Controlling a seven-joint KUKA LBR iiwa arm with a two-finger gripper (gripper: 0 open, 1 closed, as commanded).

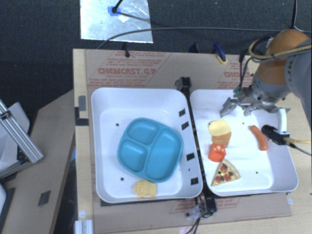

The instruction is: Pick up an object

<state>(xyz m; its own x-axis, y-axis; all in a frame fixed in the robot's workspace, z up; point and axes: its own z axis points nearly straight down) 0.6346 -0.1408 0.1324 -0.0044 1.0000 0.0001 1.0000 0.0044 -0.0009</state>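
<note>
My gripper [237,110] hangs over the back of the right bin [287,179], its two fingers spread open with nothing between them. In front of it and slightly left stands a yellow-topped toy food piece [220,132], with a red toy tomato [217,152] touching its front. A pizza slice [225,173] lies near the bin's front edge. An orange sausage [259,137] lies to the right, just below the wrist. The gripper touches none of them.
The left bin [105,130] holds a blue divided plate [149,149] and a small yellow ridged piece [145,188] at the front. A black divider [191,140] runs between the two bins. The arm comes in from the upper right.
</note>
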